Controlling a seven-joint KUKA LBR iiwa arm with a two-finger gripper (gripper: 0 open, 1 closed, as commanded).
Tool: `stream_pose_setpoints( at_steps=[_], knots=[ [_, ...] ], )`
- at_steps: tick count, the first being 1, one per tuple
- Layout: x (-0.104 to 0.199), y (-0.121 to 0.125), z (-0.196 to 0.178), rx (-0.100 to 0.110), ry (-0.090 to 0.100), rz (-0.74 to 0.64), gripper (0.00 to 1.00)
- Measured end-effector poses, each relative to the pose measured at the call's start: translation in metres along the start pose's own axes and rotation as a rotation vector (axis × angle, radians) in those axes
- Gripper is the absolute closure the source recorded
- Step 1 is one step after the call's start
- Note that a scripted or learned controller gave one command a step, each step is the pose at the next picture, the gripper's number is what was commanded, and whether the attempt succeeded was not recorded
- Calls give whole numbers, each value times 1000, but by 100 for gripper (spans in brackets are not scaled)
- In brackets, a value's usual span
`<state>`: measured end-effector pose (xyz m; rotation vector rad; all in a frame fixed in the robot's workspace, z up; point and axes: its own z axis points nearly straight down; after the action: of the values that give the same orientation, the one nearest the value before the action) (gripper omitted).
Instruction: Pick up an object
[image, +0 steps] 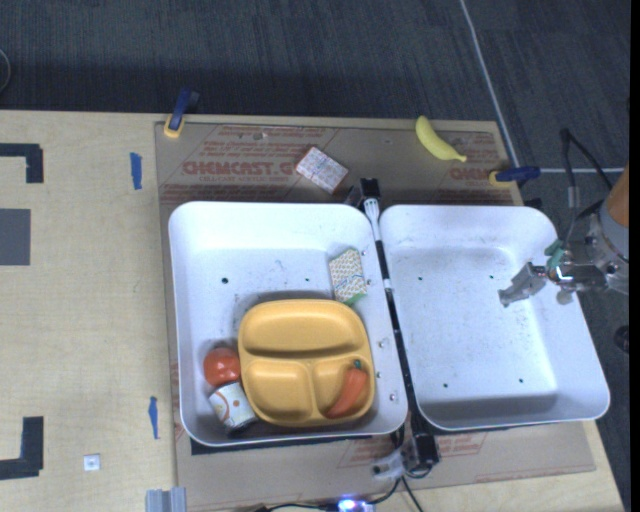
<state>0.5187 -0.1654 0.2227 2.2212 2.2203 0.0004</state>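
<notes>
Two bins (200, 300): one yellow tray (300, 345) (one carrot (348, 392) inside).

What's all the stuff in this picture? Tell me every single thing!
white bins: 2, white, side by side on the bench
yellow tray: 1, yellow with compartments, in the left bin
carrot: 1, orange, in the tray's lower right compartment
tomato: 1, red-orange, left bin, left of the tray
small can: 1, white and orange, left bin's lower left corner
patterned packet: 1, pale with dots, left bin, above the tray
banana: 1, yellow, on the board behind the right bin
wrapper: 1, pale checked, on the board behind the left bin
gripper: 1, grey, over the right bin's right side
</notes>
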Motion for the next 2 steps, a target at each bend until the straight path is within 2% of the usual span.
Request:
stream_pose_setpoints(
  at_steps=[1,2],
  knots=[
    [-59,-13,-30,-2,-2,0,0],
    [-56,-39,-23,2,1,0,0]
  ],
)
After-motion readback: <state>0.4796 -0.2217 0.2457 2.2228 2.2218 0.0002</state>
